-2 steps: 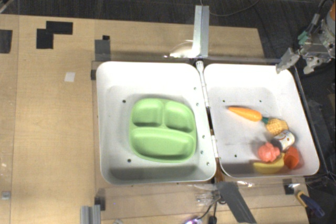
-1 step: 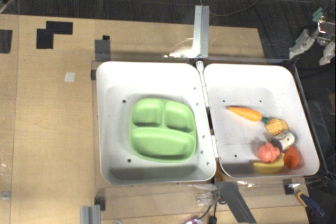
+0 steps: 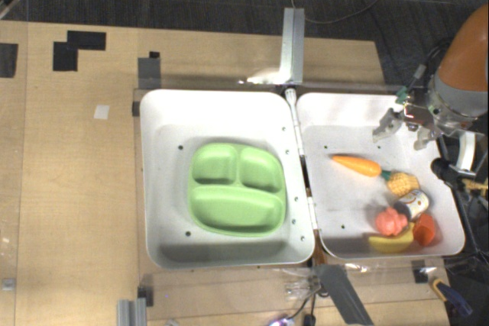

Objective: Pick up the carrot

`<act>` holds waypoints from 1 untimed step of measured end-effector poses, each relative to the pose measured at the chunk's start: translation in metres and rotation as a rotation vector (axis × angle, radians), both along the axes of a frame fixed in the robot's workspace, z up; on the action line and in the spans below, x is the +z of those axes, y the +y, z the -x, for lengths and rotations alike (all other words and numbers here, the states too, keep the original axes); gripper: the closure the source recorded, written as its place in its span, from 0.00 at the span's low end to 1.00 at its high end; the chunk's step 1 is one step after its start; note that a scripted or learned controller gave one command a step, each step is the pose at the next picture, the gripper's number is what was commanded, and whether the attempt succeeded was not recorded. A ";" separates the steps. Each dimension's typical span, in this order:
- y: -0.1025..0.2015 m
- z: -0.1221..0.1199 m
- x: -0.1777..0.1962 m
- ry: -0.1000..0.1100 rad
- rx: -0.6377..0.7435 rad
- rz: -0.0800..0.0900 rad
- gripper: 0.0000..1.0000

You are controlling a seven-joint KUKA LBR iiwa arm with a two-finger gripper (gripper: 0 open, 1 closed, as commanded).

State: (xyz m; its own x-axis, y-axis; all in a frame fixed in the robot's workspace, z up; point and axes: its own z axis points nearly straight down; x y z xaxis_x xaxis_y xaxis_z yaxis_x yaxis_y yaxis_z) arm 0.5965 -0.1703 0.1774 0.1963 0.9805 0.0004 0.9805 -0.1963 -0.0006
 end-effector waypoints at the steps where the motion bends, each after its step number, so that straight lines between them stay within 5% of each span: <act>1: -0.012 0.018 0.023 -0.003 0.033 0.000 0.00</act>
